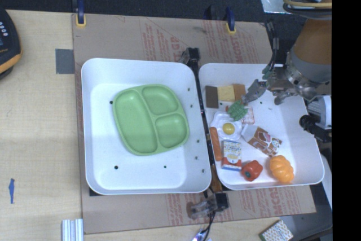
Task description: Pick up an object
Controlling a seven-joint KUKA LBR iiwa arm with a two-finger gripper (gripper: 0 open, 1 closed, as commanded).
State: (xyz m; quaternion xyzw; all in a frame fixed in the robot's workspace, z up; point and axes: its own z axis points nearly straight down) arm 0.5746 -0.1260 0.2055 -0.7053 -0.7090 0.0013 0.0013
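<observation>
Over the right white bin (302,149), the gripper (252,92) hangs above a small green leafy toy (237,110); can't tell how wide its fingers are.

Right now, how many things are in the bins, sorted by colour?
Green: 2, the divided plate and the leafy toy
Orange: 2, the pumpkin and the carrot
Red: 1, the pepper
Brown: 1, the block
Tan: 1, the cracker
Total: 7, not counting the packets.
</observation>
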